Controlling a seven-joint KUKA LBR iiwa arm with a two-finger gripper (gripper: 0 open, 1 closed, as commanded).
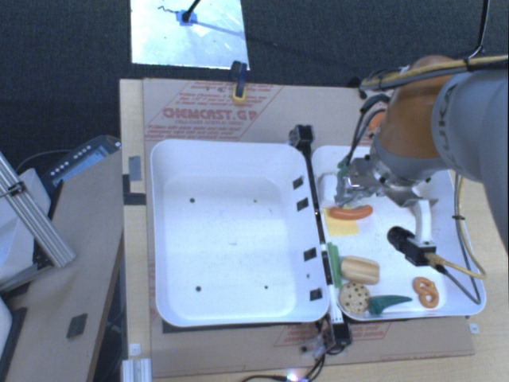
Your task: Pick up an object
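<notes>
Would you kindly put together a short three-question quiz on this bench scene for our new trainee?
1. True or false: the pretzel lies in the left bin.
2. Which item sits nearest the gripper? A) hot dog B) cookie C) bread roll
3. Fill in: the yellow cheese slice lies just below the ____.

Key: 1. False, it lies in the right bin. 2. A. 3. hot dog.
</notes>
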